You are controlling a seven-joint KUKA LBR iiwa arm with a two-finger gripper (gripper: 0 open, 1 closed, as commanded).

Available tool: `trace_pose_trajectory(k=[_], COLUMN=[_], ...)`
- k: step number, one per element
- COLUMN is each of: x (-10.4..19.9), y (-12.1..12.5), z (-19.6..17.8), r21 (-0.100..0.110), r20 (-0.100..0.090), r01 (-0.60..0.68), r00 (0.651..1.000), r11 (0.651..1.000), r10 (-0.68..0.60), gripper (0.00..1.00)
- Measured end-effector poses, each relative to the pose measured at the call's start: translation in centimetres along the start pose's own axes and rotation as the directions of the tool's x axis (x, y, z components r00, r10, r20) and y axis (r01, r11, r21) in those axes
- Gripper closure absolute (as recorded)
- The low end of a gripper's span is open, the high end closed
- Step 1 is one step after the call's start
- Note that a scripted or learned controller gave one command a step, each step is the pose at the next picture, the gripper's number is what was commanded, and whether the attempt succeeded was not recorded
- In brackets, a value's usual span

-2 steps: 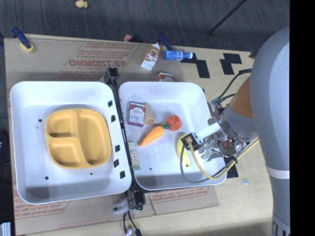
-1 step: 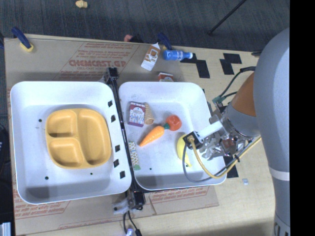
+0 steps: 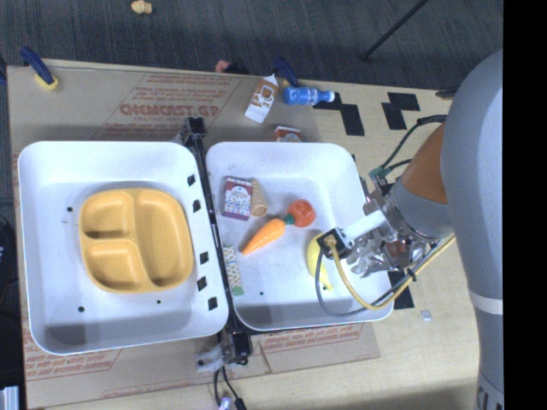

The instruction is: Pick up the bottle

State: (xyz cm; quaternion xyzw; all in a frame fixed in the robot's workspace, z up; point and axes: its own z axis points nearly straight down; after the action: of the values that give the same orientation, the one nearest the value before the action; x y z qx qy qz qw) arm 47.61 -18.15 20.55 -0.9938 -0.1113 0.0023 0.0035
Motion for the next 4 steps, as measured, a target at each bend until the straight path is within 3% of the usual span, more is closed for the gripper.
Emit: trace_pose_trajectory(k=[1, 2, 3, 4], x=[0.7, 1.5, 0.2, 0.3], y=[-3.2, -6.4, -1.1, -1.2], z=[-0.7, 1.7, -1.3, -2.3], r21=[0.001, -0.001, -0.003, 0.002], r20=[0.0, 0.0, -0.001, 0.001], r01=[0.018, -0.007, -0.017, -0.009], r00=[1.0, 1.0, 1.0, 1.0], r11=[1.0, 1.0, 1.0, 1.0], r10=[-0.018, 0.007, 0.017, 0.009], gripper=[1.0, 1.0, 1.0, 1.0])
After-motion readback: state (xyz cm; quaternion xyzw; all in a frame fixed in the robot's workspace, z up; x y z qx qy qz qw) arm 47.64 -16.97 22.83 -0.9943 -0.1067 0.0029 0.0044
